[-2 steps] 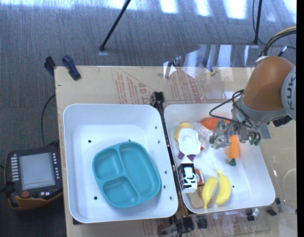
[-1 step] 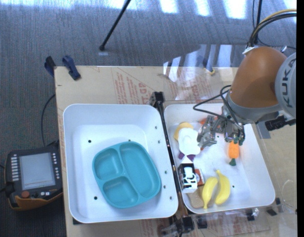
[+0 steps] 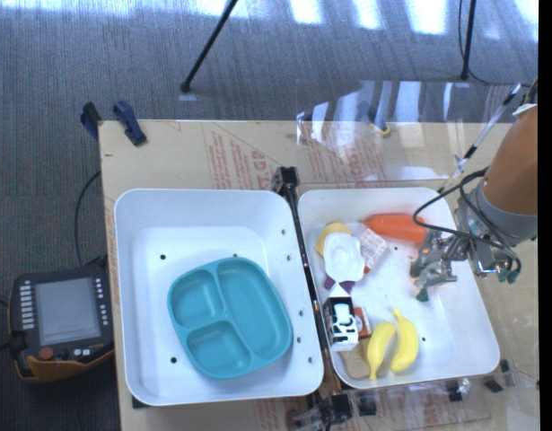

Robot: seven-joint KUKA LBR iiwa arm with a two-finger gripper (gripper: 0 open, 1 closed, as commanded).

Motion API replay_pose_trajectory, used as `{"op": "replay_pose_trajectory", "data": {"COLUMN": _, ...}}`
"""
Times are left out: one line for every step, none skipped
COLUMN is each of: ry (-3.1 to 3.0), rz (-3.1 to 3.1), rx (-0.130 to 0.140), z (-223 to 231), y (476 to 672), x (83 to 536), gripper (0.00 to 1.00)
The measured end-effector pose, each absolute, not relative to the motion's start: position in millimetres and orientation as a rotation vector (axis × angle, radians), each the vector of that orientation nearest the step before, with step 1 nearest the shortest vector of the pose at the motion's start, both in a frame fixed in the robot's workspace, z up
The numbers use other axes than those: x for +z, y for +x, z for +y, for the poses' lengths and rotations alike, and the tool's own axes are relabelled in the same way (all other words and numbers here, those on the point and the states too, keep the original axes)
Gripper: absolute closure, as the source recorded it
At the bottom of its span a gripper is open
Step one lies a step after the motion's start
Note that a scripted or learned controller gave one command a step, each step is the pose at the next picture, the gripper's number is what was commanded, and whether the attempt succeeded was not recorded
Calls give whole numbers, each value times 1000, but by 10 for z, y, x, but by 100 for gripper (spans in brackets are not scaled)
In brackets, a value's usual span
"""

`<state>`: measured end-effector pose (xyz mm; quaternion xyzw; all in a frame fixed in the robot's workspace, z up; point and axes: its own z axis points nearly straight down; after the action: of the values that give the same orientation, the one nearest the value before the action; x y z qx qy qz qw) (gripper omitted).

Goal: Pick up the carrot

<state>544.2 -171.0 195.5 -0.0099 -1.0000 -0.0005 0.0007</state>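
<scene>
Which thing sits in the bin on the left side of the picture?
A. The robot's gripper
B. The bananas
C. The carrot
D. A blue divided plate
D: the blue divided plate lies alone in the left bin, while the carrot, the bananas and the gripper are all over the right bin.

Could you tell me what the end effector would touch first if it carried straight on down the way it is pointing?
Probably the bare white floor of the right bin; the end effector sits right of the carrot, though depth is unclear.
</scene>
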Motion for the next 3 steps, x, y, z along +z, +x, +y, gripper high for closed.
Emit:
{"op": "replay_pose_trajectory", "data": {"ry": 412, "rz": -3109, "rx": -9, "z": -2101, "y": 5472, "x": 1033, "gripper": 100}}
{"op": "replay_pose_trajectory", "data": {"ry": 369, "rz": -3122, "rx": -6, "z": -2043, "y": 6259, "x": 862, "gripper": 100}}
{"op": "replay_pose_trajectory", "data": {"ry": 980, "rz": -2985, "rx": -7, "z": -2052, "y": 5602, "x": 862, "gripper": 100}}
